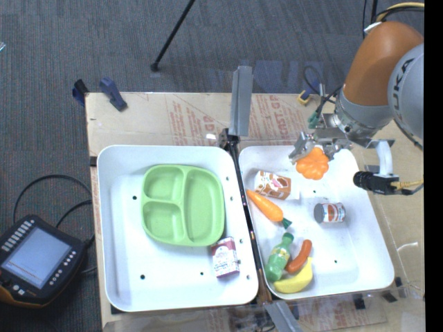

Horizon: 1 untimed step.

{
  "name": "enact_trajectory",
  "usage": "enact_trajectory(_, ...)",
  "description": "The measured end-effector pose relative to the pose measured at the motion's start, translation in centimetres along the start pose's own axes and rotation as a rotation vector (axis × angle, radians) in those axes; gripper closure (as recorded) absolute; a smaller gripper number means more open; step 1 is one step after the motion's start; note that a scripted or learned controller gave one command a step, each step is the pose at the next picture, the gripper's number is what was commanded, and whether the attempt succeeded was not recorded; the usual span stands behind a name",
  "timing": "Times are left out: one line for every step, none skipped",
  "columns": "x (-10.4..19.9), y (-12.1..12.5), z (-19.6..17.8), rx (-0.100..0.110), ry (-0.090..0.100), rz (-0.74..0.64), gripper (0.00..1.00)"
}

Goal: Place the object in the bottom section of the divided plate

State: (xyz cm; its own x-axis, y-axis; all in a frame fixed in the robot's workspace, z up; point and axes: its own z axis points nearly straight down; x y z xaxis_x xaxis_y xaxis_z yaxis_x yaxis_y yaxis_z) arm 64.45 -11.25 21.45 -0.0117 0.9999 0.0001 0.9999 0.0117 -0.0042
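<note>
A light green divided plate lies in the left bin; its three sections hold nothing. My gripper hangs over the far side of the right bin. An orange pumpkin-shaped toy sits right under the gripper and touches its fingers. The fingers are shut on the toy's top, and the toy hangs a little above the bin floor.
The right bin also holds a small carton, a carrot, a can, a green bottle, a red sausage and a banana. A pink carton lies in the left bin, below the plate.
</note>
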Motion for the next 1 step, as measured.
enact_trajectory(4.25, -3.49, 2.92, 0.001, 0.001, -0.121, 1.0)
